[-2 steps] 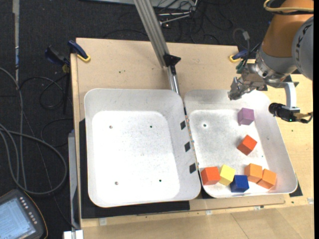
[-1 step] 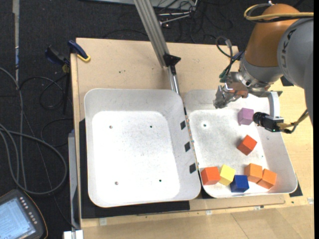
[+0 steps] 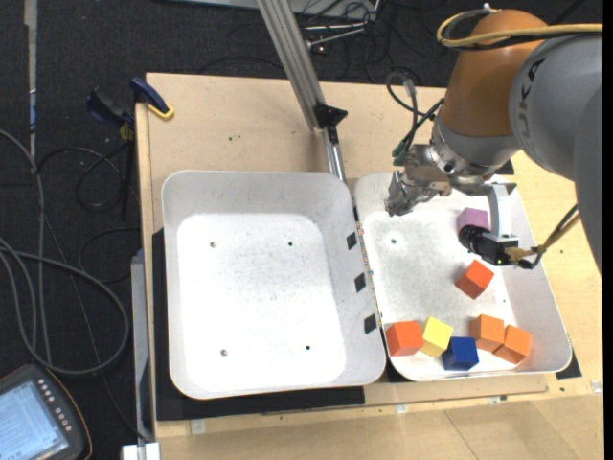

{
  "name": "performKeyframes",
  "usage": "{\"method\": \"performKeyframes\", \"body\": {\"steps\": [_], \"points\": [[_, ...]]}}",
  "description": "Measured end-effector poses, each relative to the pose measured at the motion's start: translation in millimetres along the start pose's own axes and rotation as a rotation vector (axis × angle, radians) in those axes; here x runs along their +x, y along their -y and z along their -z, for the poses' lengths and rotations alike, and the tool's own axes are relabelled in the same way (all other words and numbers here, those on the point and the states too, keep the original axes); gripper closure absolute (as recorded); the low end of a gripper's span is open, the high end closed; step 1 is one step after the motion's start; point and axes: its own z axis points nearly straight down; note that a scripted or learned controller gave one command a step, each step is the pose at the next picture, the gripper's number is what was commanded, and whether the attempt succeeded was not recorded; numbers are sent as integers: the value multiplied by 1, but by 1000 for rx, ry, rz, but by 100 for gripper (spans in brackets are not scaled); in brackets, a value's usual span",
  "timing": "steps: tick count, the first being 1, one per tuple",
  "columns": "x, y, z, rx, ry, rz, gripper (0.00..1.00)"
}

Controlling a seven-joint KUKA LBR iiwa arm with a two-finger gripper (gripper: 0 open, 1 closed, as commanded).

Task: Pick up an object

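Note:
My gripper (image 3: 399,202) hangs over the far left part of the right bin (image 3: 421,257), with nothing visible between its dark fingers. A pink block (image 3: 472,220) lies to its right, near the bin's far side. An orange block (image 3: 474,279) sits at mid-bin. Along the near edge lie an orange block (image 3: 405,336), a yellow block (image 3: 437,335), a blue block (image 3: 461,353) and two more orange blocks (image 3: 503,337).
The left bin (image 3: 254,281) stands beside the right one. A slanted metal pole (image 3: 297,65) crosses the bench behind the bins. A black cable and connector (image 3: 490,247) dangle over the right bin near the pink block.

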Motion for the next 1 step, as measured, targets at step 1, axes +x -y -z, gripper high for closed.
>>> {"method": "performKeyframes", "body": {"steps": [1], "points": [[52,26,-7,2,0,0,100]]}}
